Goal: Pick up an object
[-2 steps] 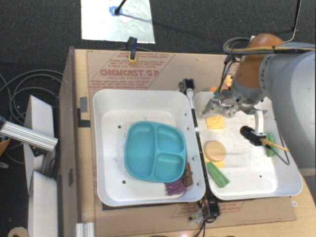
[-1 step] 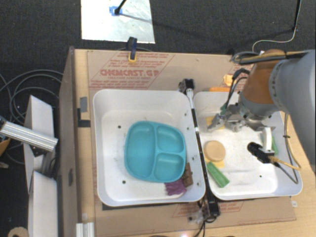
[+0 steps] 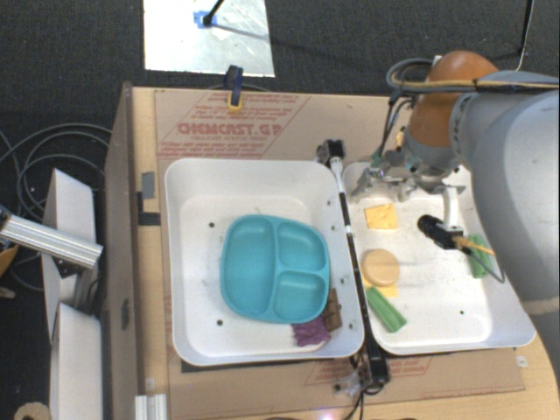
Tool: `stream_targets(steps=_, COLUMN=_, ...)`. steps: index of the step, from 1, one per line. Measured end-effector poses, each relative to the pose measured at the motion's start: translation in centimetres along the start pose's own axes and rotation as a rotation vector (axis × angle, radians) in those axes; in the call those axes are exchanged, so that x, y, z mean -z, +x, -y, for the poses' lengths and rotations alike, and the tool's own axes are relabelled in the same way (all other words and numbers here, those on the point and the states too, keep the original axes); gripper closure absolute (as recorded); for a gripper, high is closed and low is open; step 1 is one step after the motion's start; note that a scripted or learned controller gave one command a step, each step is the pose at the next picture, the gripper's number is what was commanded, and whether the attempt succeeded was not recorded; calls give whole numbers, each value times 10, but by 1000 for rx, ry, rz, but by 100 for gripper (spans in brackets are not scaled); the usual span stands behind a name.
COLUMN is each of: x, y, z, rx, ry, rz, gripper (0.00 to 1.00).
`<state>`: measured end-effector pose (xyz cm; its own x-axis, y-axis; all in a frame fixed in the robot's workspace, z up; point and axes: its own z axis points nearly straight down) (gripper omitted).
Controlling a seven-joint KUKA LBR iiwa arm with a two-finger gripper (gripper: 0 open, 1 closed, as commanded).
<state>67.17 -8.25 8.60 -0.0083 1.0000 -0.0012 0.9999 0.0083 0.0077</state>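
The bench point(image 3: 262, 116) is covered with brown cardboard that has red printed letters. Two shallow white bins lie on it side by side: the left bin point(image 3: 188, 261) and the right bin point(image 3: 455, 322), touching along one edge.

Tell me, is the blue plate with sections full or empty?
Empty. The turquoise plastic divided plate in the left white bin shows bare compartments; a purple item lies beside its edge.

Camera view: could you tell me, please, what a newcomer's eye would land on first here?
The turquoise divided plate dominates the left bin, with a purple object at its lower edge. The grey arm looms over the right bin, where a yellow square, round tan piece and green stick lie.
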Motion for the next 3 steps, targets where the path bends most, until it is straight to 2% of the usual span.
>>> stream_targets(steps=1, x=-1, y=-5, z=3, rx=-6, ry=4, rz=0, gripper=0)
stream_targets(steps=2, x=-1, y=-1, z=23, rx=-8, ry=7, rz=0, gripper=0)
stream_targets(steps=3, x=15, y=-2, z=18, rx=-5, ry=-7, rz=2, gripper=100)
